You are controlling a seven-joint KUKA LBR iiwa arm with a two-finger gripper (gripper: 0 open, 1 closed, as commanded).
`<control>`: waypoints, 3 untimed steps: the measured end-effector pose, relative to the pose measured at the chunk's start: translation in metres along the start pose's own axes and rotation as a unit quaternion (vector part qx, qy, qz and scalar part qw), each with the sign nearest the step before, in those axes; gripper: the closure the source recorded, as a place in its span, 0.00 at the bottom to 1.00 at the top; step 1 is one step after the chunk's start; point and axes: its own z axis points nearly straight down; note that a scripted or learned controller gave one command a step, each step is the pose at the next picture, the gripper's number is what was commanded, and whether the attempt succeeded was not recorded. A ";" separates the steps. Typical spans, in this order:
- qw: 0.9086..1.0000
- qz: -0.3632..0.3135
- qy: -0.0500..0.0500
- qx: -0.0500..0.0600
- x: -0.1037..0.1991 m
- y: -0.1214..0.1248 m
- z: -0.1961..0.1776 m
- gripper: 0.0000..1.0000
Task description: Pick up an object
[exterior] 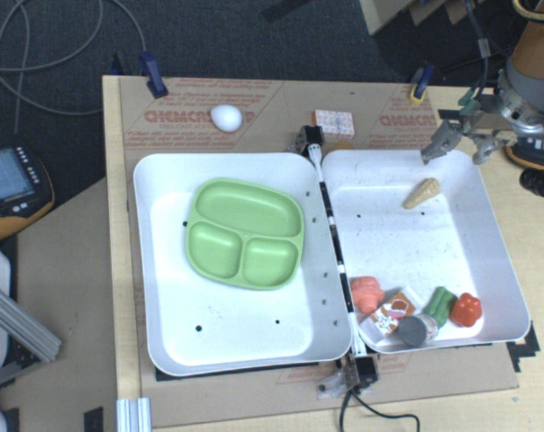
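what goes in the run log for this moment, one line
gripper open, above right bin's far edge | holding nothing | cone nearest, apart | green plate in left bin

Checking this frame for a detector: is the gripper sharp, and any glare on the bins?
Camera view: the gripper looks slightly soft beside the crisp green divided plate; the right bin is bright white without hard glare, and its cone-shaped object casts only a faint shadow.
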 end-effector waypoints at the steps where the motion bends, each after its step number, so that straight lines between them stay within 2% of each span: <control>1: 1.000 0.000 0.000 0.001 -0.035 0.004 0.062 0.00; 2: 1.000 -0.001 0.000 0.001 -0.033 0.023 0.142 0.00; 3: 1.000 -0.001 -0.001 -0.001 -0.033 0.025 0.129 1.00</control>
